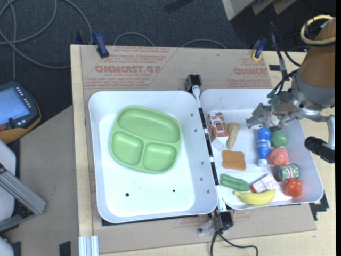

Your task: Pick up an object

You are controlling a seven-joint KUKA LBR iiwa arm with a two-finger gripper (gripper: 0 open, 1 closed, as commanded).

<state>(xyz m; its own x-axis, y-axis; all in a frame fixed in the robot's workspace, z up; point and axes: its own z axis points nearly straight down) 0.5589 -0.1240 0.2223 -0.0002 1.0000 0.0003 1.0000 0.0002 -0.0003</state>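
Observation:
My gripper (269,116) hangs over the far part of the right bin (229,101), just above the top of a blue bottle (262,144) and a green ball (278,138). Nothing shows between its jaws. In front of them lie a pink-red ball (278,156), a small can (287,172) and a red fruit (293,187). A banana (256,197), a green pickle (234,182) and a red-and-white packet (265,184) lie along the bin's near side. A toast slice (233,160), a tan roll (232,135) and an orange box (217,126) lie on its left.
The left bin (101,164) holds a green divided plate (145,139). The grey arm with its orange band (319,63) comes in from the right above the right bin's far corner. Blue clamps (99,43) grip the bench's back edge.

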